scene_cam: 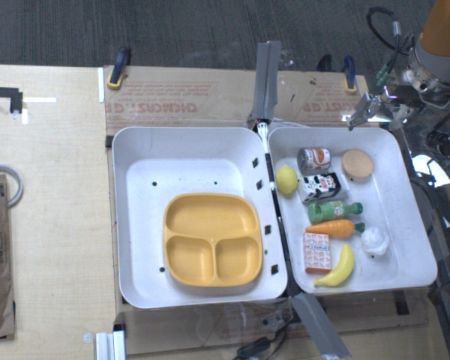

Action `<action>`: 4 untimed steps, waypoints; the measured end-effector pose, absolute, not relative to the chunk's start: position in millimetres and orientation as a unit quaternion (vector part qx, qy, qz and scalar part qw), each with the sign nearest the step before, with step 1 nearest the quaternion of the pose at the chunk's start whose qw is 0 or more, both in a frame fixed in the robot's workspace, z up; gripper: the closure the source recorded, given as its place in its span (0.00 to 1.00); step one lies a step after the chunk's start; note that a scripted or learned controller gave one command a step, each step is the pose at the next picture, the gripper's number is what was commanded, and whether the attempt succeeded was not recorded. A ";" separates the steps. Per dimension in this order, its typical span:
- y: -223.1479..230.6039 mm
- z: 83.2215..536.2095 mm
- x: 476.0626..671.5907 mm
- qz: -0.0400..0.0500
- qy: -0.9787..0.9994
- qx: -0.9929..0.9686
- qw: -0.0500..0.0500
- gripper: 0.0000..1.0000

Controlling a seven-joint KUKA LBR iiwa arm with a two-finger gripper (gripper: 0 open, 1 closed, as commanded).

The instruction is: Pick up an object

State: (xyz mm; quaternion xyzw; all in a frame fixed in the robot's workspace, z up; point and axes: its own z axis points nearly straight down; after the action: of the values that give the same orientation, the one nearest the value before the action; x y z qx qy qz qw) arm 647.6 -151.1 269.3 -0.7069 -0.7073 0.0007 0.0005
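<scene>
- Camera view: grey arm with orange band [440, 21] at the upper right, its two-finger gripper [371, 109] above the back rim of the right-hand shallow white bin [416, 201]. Too small and cluttered here to tell its state; nothing visibly held.
- Candidates all lie in that bin: yellow plastic lemon [286, 179], small silver-and-red can [314, 157], round tan disc [357, 164], black-and-white packet [322, 186], orange toy carrot with green top [333, 229], red-and-white carton [317, 251], yellow toy banana [339, 268], white crumpled lump [373, 239].
- Left bin holds a yellow three-compartment plastic tray [212, 239].
- Judgement: the tan disc sits nearest the gripper and apart from its neighbours, so it looks easiest.
- Descend vertically, straddle the disc and close square across it.
- Risk: the carrot, packet and carton lie close together.
</scene>
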 end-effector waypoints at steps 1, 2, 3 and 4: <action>-118.4 180.8 562.4 0.001 -0.707 -0.707 0.001 0.00; -112.8 91.0 521.0 0.001 -0.723 -0.691 0.001 0.00; -113.6 99.9 521.3 0.001 -0.722 -0.692 0.001 1.00; -162.7 90.8 543.5 0.001 -0.620 -0.785 0.000 1.00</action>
State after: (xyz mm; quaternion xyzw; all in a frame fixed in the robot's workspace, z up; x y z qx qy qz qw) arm 543.5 -162.7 90.8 -0.7848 -0.6197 0.0013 0.0002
